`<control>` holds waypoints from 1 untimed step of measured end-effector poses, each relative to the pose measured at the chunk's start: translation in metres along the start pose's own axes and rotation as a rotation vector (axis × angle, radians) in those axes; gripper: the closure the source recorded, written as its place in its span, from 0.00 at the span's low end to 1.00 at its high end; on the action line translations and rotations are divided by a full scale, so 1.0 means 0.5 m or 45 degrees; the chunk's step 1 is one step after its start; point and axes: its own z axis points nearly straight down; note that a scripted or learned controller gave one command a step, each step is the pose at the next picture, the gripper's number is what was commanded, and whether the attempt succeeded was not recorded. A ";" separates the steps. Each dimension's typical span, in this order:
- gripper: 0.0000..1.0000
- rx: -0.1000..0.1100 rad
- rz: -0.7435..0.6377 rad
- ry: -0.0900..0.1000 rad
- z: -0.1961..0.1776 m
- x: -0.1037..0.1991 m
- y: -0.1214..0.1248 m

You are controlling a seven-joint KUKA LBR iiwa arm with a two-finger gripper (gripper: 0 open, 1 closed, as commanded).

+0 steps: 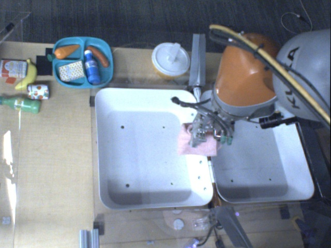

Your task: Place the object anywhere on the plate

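Item 1. Left bin (139, 154): shallow, white, occupying the middle of the view; bare floor with a few small dark dots.

Item 2. Right bin (269, 174): same make, butted against the left bin along a shared rim at about 3 o'clock of the left bin.

Item 3. Pink object (197, 144): flat, soft-looking, possibly a cloth or sponge. It sits at the 3 o'clock edge of the left bin, against the shared rim, partly covered from above by the gripper.

Item 4. Gripper (208, 132): positioned directly over the pink object's upper edge, at its 12 to 1 o'clock side. The metal parts blur together here, so whether it is spread, closed, or pinching the object cannot be told.

Item 5. Arm (243, 76): orange band above the wrist, grey body entering from 3 o'clock; a yellow cable (243, 37) runs across it.

Item 6. Blue divided plate (83, 62): on the bench at 10 o'clock of the left bin, well apart from the pink object; holds toy foods and a small blue bottle.

Item 7. White lidded cup (170, 59): at 12 o'clock, just beyond the left bin's far rim.

Item 8. Small toys (26, 87): at 9 to 10 o'clock, beside the plate, including a banana, a can and a green bottle.
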 end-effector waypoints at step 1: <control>1.00 0.000 -0.213 -0.001 -0.003 0.055 0.084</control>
